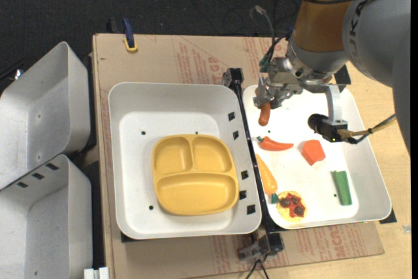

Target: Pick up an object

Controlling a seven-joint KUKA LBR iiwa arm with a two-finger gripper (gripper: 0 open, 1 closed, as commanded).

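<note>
My gripper (266,101) hangs over the far left corner of the right bin (366,160). Its fingers are shut on the top end of a small brown-orange sausage (264,116), which hangs upright below them. Other items lie in the same bin: a red chili pepper (277,145), an orange-red block (313,151), a green block (341,187), an orange carrot (266,173) along the left wall, and a yellow piece with red bits (291,204) at the near left corner.
The left bin (130,140) holds a yellow divided plate (194,174). A black fitting on a cable (324,125) sits beside the arm over the right bin. Black clips line the divider (243,140) between the bins.
</note>
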